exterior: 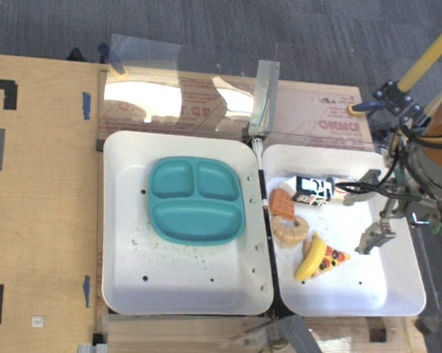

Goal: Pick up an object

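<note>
In the right bin (pixel 401 294) lie several toy foods: a black-and-white packet (pixel 314 189), an orange waffle piece (pixel 282 203), a tan ring-shaped pastry (pixel 289 229), a yellow banana (pixel 311 257) and a pizza slice (pixel 334 259). My gripper (pixel 371 207) hangs over the right half of that bin, to the right of the packet and banana. Its two grey fingers (pixel 374 237) stand well apart, open, with nothing between them.
The left bin (pixel 117 263) holds a teal divided plate (pixel 197 200). A clear shield and a metal post (pixel 263 99) stand behind the bins. Cables and the arm's wrist (pixel 425 171) crowd the right bin's far right edge.
</note>
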